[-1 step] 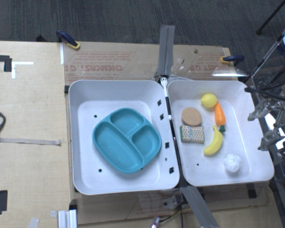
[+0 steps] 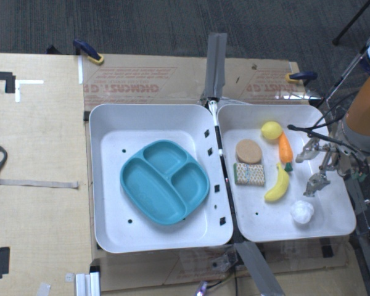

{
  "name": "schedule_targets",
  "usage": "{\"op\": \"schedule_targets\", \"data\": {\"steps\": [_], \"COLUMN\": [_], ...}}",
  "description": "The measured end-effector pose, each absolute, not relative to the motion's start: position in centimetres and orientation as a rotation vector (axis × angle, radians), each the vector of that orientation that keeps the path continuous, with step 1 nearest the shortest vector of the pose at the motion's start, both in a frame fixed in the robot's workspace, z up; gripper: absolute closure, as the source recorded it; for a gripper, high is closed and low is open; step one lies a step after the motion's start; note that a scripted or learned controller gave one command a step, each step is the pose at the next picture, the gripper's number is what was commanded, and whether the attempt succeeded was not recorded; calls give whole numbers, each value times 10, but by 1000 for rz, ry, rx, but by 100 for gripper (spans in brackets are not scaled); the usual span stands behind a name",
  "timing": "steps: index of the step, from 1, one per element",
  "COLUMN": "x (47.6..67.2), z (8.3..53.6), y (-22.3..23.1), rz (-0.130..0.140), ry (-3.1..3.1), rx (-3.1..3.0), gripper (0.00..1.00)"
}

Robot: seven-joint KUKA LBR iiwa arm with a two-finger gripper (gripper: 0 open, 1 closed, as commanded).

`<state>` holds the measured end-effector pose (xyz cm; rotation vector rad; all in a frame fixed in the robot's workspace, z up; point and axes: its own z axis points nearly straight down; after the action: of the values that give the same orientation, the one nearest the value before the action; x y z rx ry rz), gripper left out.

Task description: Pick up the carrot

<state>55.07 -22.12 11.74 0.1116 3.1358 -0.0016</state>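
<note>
You are hovering the gripper (image 2: 314, 168), open and empty, right of the carrot (image 2: 285, 147) at frame right; be centring over it, avoiding the banana (image 2: 278, 187).

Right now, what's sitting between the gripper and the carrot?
Nothing. In the camera view the gripper hangs to the right of the carrot, and the stretch between them is bare white floor of the right bin. The banana lies lower, off that line.
</note>
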Motion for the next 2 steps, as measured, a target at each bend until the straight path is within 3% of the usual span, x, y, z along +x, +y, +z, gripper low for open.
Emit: {"op": "schedule_targets", "data": {"steps": [1, 2], "x": [614, 639], "z": [93, 93], "y": [-190, -140], "rz": [-2, 0], "ry": [3136, 3147], "rx": [-11, 87], "gripper": [0, 0]}}
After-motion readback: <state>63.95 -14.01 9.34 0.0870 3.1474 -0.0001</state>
